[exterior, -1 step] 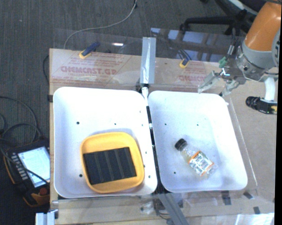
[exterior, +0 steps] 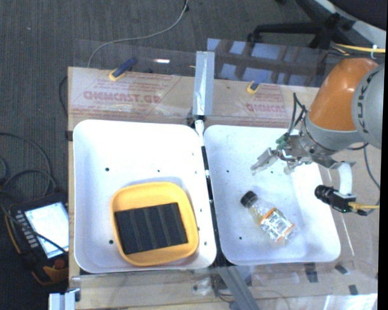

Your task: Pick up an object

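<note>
Gripper (exterior: 265, 161) hovered spread wide and empty in the right bin (exterior: 318, 248). Small bottle (exterior: 268, 217) lay at its 6 o'clock, ungrasped; pick not started.

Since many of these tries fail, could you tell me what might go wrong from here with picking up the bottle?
1. The bottle lies on its side, so it may roll or slip away when the gripper closes on it.
2. The gripper sits up and to the left of the bottle, not over it; coming straight down from here would likely meet bare bin floor.
3. The bottle's clear body may be hard to locate against the white bin.
</note>
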